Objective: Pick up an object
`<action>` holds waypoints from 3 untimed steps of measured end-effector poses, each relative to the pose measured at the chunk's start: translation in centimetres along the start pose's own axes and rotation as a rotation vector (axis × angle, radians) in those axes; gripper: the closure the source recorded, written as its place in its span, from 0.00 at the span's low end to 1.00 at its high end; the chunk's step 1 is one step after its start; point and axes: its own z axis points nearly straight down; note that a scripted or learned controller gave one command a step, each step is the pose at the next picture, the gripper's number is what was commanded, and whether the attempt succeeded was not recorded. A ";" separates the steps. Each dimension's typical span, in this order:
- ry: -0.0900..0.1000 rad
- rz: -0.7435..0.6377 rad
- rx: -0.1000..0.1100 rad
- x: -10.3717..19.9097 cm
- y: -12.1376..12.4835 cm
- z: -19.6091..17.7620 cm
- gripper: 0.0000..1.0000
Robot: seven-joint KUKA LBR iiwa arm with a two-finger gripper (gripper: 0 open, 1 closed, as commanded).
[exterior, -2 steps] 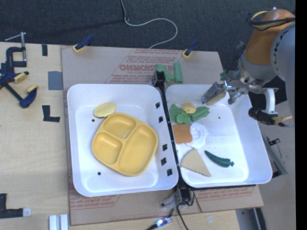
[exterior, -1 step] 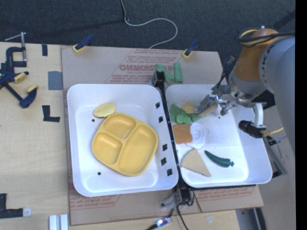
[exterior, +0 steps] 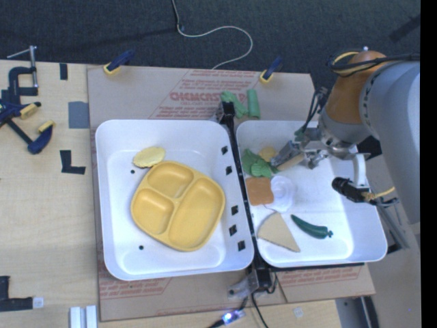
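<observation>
Gripper (exterior: 278, 160) sits low over the upper-left part of the right bin (exterior: 355, 248); can't tell whether the jaws are apart or closed, and nothing visibly sits between them. Tip is just beside a small yellow piece (exterior: 267, 154) and a green leafy toy (exterior: 256, 165), which lie against the bin's left wall. Just below those: an orange-brown toast-like slab (exterior: 259, 191), and touching its right edge a clear, whitish plastic item (exterior: 282, 191). Further toward the front of the bin, a tan wedge (exterior: 278, 232) and just right of it a dark green pepper-like toy (exterior: 311, 226), the two close but apart. Arm (exterior: 369, 108) comes in from the right, orange band above the wrist. Left bin (exterior: 113, 203) holds a yellow divided plate (exterior: 179, 205), slightly rotated, with a pale yellow chip-shaped piece (exterior: 149, 156) just off its upper-left corner. Green clips (exterior: 244, 104) sit where the bins meet at the back. Both bins rest on cardboard (exterior: 171, 94) on the table (exterior: 41, 217); blue clamps (exterior: 20, 108) at far left.
</observation>
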 end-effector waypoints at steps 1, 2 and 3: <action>0.004 -0.001 -0.002 0.2 0.1 -1.2 1.00; 0.001 0.001 0.000 0.2 0.2 -5.4 1.00; 0.001 0.000 -0.001 1.2 0.7 -10.8 1.00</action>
